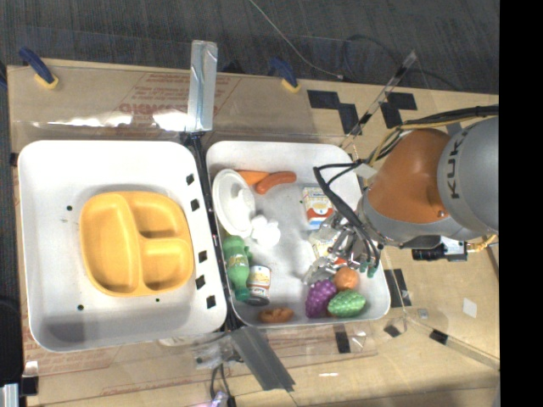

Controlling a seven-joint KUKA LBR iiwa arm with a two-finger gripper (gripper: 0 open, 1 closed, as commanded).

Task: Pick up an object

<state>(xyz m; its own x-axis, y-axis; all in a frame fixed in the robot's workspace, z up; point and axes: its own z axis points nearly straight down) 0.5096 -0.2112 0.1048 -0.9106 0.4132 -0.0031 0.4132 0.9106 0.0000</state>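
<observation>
We see the left bin (51, 227) holding a yellow tray (136, 242). In the right bin (280, 153), the gripper (333, 261) hangs just above an orange ball (346, 278) (near the grapes (320, 298)); its grip state we cannot tell.

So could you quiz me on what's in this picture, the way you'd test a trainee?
1. True or false: the yellow divided tray lies in the left bin.
2. Which toy sits right beside the purple grapes? A) green fruit B) carrot C) white bowl
3. Over which bin does the gripper hang?

Key: 1 true; 2 A; 3 the right bin, above the orange fruit.
</observation>
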